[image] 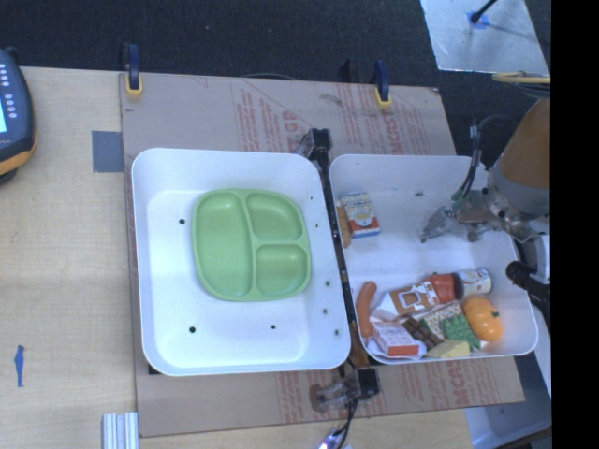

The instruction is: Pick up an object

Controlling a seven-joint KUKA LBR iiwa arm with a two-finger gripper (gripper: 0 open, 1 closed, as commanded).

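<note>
The gripper hangs at the right of the frame over the bare upper part of the right bin, its grey fingers splayed apart with nothing between them. I judge this to be the approach step: nothing is grasped yet, and the gripper is well apart from the heap of objects in the lower part of that bin.

The nearest single object is a small carton with a red and white face, lying alone near the bin's upper left wall, between the wall and the gripper. The heap at lower right holds a bottle lying on its side with a white cap, an orange fruit beside it, a sausage along the left wall, and several small packets pressed together.

The next move calls for choosing one target, centring the spread fingers over it and descending. The carton looks the easier pick, since it lies clear of its neighbours; the heaped packets touch one another and could shift or come up together.

The left bin carries a green divided plate.
</note>
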